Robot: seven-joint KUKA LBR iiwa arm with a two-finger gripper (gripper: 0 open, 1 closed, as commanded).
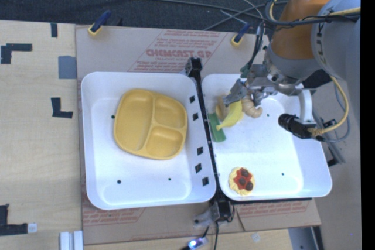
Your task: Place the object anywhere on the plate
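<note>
We see the grey arm [328, 26] reach in from the right, its rounded orange band sitting high over the right bin [293, 167]. Below the band the wrist bends down toward that bin's upper left corner, where the gripper [243, 93] hangs above a small heap of toy food.

The gripper's dark metal fingers [236, 92] point down and left at the heap, but we cannot tell whether they are spread or closed, nor whether anything sits between them.

The heap holds a smooth yellow banana [230, 117], a tan knobbly piece [252, 108] touching it on the right, and a flat green piece [217, 130] poking out beneath. Near the right bin's front edge lies a round yellow tart with red berries [241, 180], well apart from the heap.

In the left bin [99, 178] rests the plate [150, 123], a glossy mustard-yellow plastic dish with rounded corners and three shallow compartments.
</note>
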